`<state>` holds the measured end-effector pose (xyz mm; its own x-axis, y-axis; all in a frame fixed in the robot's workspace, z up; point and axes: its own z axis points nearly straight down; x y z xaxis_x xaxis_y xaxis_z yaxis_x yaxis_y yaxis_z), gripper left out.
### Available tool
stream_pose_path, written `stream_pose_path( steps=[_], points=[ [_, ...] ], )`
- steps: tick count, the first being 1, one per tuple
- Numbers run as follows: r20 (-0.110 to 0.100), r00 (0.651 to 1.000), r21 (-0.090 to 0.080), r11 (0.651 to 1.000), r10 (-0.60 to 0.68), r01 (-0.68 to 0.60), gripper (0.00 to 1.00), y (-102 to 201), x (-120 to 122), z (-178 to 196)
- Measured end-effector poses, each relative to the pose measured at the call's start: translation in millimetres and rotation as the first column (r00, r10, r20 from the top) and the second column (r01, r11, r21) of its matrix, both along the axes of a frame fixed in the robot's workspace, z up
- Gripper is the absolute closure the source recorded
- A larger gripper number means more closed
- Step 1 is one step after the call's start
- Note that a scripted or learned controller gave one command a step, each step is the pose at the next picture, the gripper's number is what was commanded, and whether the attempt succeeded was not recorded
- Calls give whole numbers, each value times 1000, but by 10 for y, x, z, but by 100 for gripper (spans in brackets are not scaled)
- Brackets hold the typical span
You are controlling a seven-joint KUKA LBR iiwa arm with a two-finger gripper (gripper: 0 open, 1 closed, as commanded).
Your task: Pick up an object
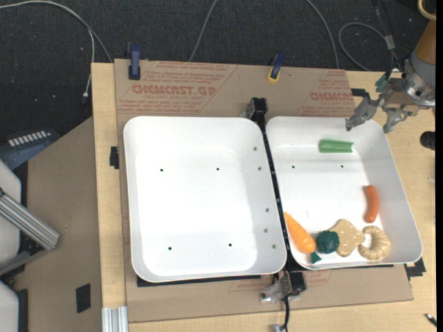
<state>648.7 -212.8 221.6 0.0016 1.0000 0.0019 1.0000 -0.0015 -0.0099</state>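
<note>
Fingers (pixel 377 116) spread above right bin's (pixel 325 185) far corner, nothing held

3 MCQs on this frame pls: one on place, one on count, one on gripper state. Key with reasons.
1. Where does the green piece lie?
A. left bin
B. far part of the right bin
C. on the cardboard

2. How many things lie in the right bin?
A. two
B. nine
C. six

3. How is the gripper?
A. open, holding nothing
B. shut on the carrot
C. shut on the green piece

Key:
1 B, it sits alone near the right bin's far wall.
2 C, green piece, sausage, carrot, dark green toy, tan piece and beige ring.
3 A, its fingers are spread over the bin's far right corner with nothing between them.
</note>
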Motion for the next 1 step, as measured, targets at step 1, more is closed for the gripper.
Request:
stream_pose_path(
  steps=[1],
  points=[
    [11, 1000, -2, 1000, 2, -2, 0, 7, 21, 70]
  ],
)
